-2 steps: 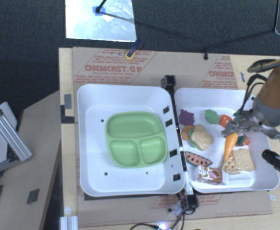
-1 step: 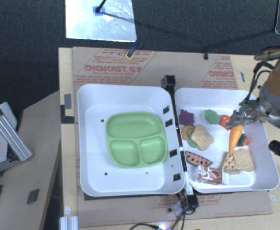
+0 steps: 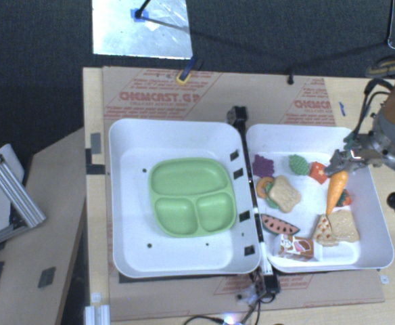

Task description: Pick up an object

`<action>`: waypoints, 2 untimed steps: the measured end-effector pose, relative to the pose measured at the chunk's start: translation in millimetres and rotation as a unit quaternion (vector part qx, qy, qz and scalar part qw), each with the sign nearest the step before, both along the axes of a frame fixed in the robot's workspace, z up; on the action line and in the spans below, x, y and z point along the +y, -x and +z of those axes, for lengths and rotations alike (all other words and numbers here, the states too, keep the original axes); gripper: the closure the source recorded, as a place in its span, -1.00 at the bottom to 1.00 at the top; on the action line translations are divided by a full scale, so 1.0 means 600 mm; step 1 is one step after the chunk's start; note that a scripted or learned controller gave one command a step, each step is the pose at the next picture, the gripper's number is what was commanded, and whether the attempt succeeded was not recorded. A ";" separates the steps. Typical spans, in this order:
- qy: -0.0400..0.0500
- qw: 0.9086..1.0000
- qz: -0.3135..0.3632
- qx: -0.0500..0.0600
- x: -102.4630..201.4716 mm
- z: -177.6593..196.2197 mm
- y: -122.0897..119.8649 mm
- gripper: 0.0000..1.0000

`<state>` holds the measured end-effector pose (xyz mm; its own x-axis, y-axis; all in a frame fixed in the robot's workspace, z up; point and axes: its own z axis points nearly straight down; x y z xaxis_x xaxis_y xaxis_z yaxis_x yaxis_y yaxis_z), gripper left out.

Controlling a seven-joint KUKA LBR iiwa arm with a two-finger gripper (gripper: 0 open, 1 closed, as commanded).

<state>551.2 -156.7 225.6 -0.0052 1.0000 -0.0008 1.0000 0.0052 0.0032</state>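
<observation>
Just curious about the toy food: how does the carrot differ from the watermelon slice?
The carrot is orange and long, tapering downward, just below the tool. The watermelon slice is red with dark seeds and a green rind, lying near the bin divider. Both sit in the right bin.

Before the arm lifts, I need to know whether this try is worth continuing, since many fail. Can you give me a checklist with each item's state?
1. Gripper over the right bin: ok.
2. Carrot directly below it, top end at the fingertips: ok.
3. Carrot actually clamped: cannot tell.
4. Red toy clear of the gripper: not ok, it sits right beside.
5. Green tray in the left bin, out of the way: ok.
</observation>
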 end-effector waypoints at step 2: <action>-0.001 1.000 0.002 0.000 0.173 -0.020 -0.040 1.00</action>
<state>575.4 -53.1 213.4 -0.0097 1.0000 0.0011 0.9999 0.0097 0.0024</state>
